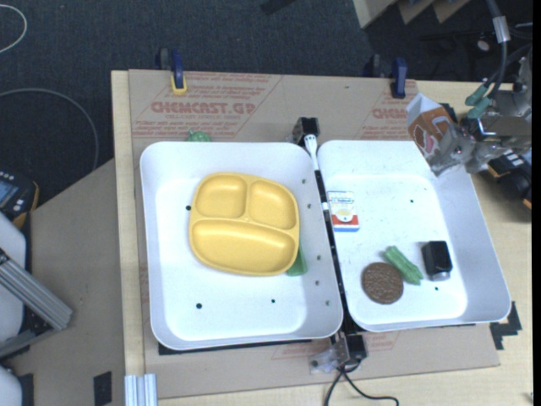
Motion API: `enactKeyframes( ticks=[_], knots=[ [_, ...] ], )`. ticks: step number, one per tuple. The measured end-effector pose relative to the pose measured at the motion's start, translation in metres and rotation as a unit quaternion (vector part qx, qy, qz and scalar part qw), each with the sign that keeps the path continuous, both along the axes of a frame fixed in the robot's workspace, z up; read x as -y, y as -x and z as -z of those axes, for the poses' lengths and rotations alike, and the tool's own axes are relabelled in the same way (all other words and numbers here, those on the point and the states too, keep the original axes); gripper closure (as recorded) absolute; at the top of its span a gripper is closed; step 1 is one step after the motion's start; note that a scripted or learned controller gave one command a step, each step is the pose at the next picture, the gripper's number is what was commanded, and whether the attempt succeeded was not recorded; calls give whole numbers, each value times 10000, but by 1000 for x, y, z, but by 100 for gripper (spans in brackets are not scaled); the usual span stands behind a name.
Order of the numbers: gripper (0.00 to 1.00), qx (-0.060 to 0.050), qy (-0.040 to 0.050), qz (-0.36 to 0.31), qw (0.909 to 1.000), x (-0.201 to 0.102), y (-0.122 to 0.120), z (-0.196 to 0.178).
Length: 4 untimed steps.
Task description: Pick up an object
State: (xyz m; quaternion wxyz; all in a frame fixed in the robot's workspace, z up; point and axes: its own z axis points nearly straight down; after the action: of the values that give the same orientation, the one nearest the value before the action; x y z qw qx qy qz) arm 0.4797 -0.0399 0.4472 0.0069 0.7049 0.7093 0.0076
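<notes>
My claw (448, 146) hangs over the far right corner of the right bin (473, 218), pinching a small brown and white carton (427, 125) between its fingers, lifted clear of the bin floor. Inside that bin, a red and white packet (342, 210) lies near the left wall, and a brown cookie (383, 282), a green pod (403, 264) and a black block (436, 259) sit toward the near edge. The left bin (169, 260) holds a yellow divided plate (244, 223).
</notes>
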Motion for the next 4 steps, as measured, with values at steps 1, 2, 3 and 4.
enactKeyframes(
  ticks=[1, 2, 3, 4],
  knots=[
    [100, -66, -5, -19, 10000, -78, 0, -29],
    [100, -146, 10, 32, 9999, -85, 1, 45],
    [100, -78, -5, -8, 10000, -149, 0, 14],
    [100, -93, 7, 15, 10000, -167, -47, 35]
  ],
)
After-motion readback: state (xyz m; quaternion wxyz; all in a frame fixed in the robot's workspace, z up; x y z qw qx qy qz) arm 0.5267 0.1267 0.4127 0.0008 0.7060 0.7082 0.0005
